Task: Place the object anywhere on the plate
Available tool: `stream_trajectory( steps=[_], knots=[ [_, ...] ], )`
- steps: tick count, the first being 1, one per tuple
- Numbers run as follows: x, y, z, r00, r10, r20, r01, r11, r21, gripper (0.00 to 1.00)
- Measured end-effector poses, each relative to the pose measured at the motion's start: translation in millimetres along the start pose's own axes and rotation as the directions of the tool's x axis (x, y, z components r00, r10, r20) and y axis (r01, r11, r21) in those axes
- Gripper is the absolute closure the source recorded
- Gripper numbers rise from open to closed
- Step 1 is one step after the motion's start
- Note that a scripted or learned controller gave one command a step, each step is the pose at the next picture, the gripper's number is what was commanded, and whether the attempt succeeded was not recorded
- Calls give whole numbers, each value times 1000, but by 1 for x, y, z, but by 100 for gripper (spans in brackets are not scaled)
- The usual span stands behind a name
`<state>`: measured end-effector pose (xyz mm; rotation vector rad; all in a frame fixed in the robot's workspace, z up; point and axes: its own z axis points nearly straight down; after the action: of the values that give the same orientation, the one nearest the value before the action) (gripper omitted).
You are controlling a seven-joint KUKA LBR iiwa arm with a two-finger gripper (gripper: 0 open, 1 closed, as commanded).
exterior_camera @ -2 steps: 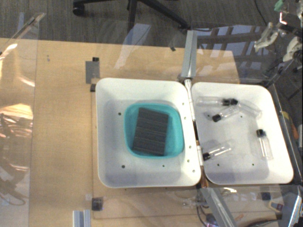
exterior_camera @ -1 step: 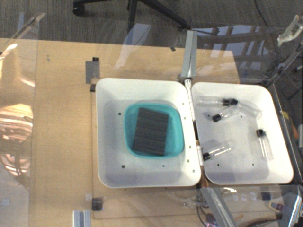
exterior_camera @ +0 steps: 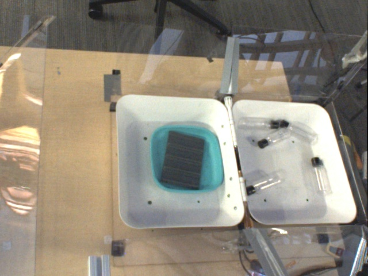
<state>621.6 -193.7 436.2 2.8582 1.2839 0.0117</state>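
**A:** Where the pincer is concerned, how wide is it and what does it hold?

**B:** I cannot tell either one, so I cannot place anything against it. I will go by the bins instead.

**A:** Then where is the task's thing?

**B:** The block (exterior_camera: pixel 183 160), dark grey and ribbed across its top, lies flat on the plate (exterior_camera: pixel 214 174). It sits near the plate's middle, tilted a little off square. Teal shows around it on every side.

**A:** And the plate?

**B:** It is teal with rounded corners and rests on the floor of the left bin (exterior_camera: pixel 172 214), about central there, with white floor all around it.

**A:** What about the bin beside it?

**B:** The right bin (exterior_camera: pixel 287 211) touches the left one along their shared edge. It carries several clear vials with black caps. Two vials (exterior_camera: pixel 270 138) lie close together near its far side. One vial (exterior_camera: pixel 320 176) lies by its right wall. Another vial (exterior_camera: pixel 263 184) lies by the shared edge, nearer the front.

**A:** What is beyond the bins?

**B:** Both stand on a light wooden desk (exterior_camera: pixel 69 183). Clear panels stand around it, throwing pale reflections. On the grey carpet past the desk's far edge stands the black base of an office chair (exterior_camera: pixel 161 4).
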Motion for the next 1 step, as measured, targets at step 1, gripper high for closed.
stream_trajectory(
  steps=[1],
  knots=[
    [-63, -72, 4, 981, 195, 0, -195, 981, 0, 0]
  ],
)
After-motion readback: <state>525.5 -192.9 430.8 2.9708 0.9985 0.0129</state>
